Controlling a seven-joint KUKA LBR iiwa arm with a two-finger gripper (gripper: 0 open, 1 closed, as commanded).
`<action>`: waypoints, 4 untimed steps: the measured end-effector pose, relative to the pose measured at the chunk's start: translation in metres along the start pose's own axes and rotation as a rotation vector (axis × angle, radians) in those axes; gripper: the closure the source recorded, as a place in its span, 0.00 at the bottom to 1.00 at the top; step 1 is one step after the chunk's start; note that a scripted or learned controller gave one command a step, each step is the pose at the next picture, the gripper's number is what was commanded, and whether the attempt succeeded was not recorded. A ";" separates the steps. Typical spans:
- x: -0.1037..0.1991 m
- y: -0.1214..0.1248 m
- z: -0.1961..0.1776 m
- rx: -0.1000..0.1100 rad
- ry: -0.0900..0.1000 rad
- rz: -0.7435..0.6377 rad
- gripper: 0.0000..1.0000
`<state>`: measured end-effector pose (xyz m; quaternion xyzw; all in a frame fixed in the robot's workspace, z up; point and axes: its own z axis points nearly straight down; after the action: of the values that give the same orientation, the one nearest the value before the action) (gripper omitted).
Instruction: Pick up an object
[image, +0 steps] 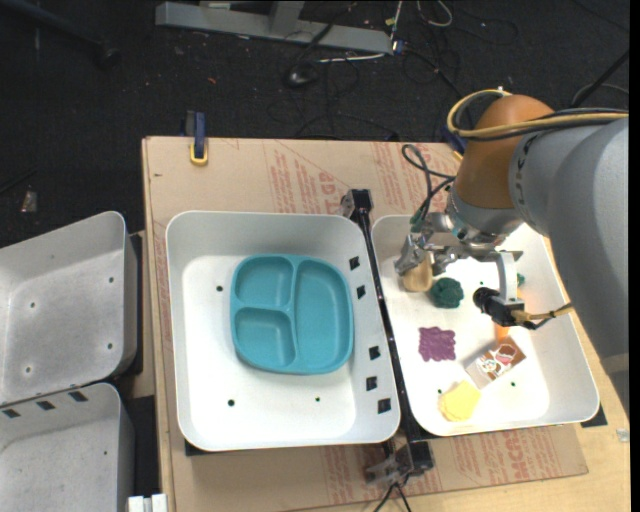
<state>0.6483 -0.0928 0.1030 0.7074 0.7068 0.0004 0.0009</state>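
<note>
In the right part of the frame several small objects lie in the right bin. A tan block is at the upper left of this bin. A dark green lump lies just beside it. A flat purple piece lies lower, in the middle. A yellow piece and a small brown and white box lie near the bottom, close together.

glossy teal plastic plate, smooth white plastic bins, matt cardboard base.
</note>
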 end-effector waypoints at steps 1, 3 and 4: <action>-0.002 0.000 -0.043 -0.001 0.001 0.001 1.00; -0.008 0.001 -0.120 -0.001 0.000 -0.002 1.00; 0.044 -0.008 -0.132 0.002 0.003 -0.008 1.00</action>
<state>0.6401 -0.0487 0.2350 0.7045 0.7097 0.0007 -0.0006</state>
